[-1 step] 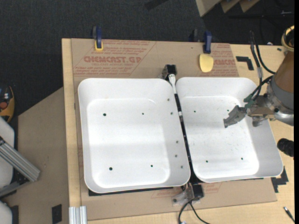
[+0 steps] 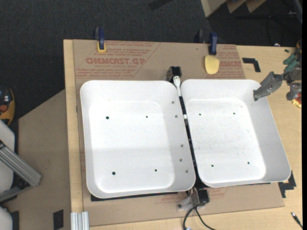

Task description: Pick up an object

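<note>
My gripper [image 2: 265, 87] reaches in from the right edge and hangs over the far right rim of the right white bin [image 2: 268, 128]. It shows as a grey tip pointing down and left, with coloured parts of the wrist behind it. A small pale yellow object [image 2: 211, 64] lies on the cardboard board just beyond the right bin's far rim, well left of my gripper. The left white bin [image 2: 91, 128] sits beside the right one.
Both bins rest on a brown cardboard board [image 2: 144, 56] held by two blue clamps [image 2: 100, 34] at its far edge. A black divider strip [image 2: 184, 123] runs between the bins. Cables lie at the near edge [image 2: 194, 202].
</note>
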Controlling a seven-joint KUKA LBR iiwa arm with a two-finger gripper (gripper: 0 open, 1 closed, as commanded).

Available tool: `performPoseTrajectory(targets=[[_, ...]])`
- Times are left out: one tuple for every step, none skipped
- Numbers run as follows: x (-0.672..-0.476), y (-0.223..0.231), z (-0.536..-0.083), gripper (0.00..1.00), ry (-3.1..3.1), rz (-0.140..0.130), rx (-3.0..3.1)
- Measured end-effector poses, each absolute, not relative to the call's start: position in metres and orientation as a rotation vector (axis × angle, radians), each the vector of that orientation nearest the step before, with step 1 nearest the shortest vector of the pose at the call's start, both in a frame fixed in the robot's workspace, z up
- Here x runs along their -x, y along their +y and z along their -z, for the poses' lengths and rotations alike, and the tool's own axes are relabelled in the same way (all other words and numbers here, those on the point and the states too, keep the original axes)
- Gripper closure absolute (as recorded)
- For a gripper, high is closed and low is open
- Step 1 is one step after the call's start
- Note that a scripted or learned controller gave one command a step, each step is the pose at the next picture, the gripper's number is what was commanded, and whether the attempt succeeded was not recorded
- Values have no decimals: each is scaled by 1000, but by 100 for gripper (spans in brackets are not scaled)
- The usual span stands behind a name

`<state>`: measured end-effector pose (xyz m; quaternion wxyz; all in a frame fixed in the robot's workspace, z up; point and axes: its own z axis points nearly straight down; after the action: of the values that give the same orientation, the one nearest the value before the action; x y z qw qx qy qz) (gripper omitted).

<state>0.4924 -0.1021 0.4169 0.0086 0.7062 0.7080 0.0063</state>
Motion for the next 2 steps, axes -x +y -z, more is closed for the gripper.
performPoseTrajectory(targets=[[-492,-102,-419,100,2219,-4,-2216],[-545,-77,-316,100,2231,9,-2223]])
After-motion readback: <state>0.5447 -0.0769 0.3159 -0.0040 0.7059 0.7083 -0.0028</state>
